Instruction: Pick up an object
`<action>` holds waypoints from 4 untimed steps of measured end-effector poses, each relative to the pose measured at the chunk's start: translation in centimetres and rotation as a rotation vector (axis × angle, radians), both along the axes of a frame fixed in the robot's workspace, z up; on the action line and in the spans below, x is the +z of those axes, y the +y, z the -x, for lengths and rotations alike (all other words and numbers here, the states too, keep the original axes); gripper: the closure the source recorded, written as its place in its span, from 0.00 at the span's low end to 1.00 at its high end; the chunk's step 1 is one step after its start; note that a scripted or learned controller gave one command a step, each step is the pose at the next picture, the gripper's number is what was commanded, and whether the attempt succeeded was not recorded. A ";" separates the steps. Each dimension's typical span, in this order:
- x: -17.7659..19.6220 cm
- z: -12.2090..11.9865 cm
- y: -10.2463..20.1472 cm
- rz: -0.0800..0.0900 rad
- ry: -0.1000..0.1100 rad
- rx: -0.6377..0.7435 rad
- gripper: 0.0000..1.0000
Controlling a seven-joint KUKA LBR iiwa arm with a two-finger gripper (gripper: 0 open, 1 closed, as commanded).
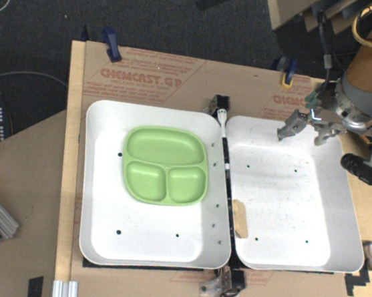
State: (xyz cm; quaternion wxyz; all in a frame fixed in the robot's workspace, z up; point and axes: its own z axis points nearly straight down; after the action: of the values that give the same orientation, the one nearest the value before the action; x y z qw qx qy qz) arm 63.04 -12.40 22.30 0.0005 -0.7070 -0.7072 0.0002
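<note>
Claw (307, 130) open with nothing in it, above the far edge of the right bin (312, 214), small tan wooden block (240, 219) at that bin's left side, green divided plate (166, 165) in the left bin (96, 221)

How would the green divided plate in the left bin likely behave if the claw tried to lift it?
The green divided plate looks like moulded plastic, so probably stiff and light. It lies flat in the left bin, unlikely to roll or tip. Its smooth, low rim offers little to pinch, so the claw might slip off.
</note>
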 end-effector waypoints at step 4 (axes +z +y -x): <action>26.4 15.3 17.0 -0.001 0.006 0.010 0.00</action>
State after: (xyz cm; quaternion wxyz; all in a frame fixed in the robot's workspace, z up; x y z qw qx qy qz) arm 47.74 4.59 48.71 0.0030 -0.7034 -0.7108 0.0019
